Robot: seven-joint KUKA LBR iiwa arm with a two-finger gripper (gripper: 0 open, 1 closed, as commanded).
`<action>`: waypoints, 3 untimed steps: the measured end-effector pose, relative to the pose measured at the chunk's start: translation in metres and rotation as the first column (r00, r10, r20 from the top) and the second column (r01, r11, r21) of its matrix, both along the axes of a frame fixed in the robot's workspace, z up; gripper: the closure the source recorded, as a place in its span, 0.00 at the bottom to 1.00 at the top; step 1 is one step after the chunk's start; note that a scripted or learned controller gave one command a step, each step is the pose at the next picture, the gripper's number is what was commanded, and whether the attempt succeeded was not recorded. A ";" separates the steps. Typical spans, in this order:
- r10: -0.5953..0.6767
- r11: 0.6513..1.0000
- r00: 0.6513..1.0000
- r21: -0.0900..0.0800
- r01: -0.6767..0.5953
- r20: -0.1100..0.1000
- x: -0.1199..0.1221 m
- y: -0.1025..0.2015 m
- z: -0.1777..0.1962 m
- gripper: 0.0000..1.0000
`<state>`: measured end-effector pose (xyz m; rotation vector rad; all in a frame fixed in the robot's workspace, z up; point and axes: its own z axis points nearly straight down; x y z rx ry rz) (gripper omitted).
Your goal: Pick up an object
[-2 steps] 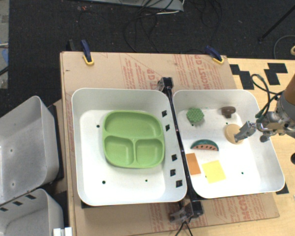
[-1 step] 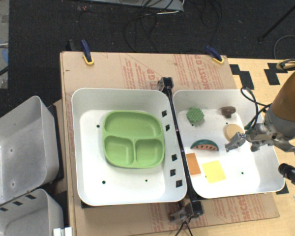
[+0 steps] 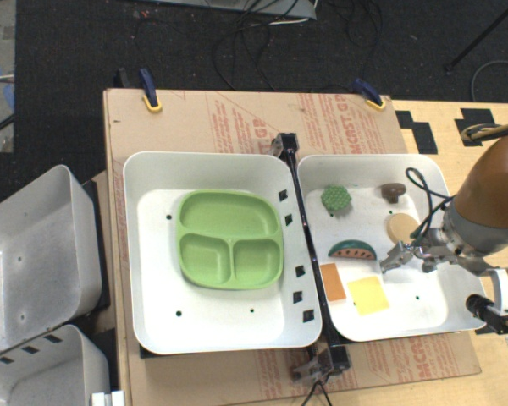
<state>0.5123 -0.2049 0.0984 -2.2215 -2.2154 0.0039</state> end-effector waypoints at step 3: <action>0.005 1.000 1.000 -0.005 -0.005 0.012 0.007 -0.003 0.066 1.00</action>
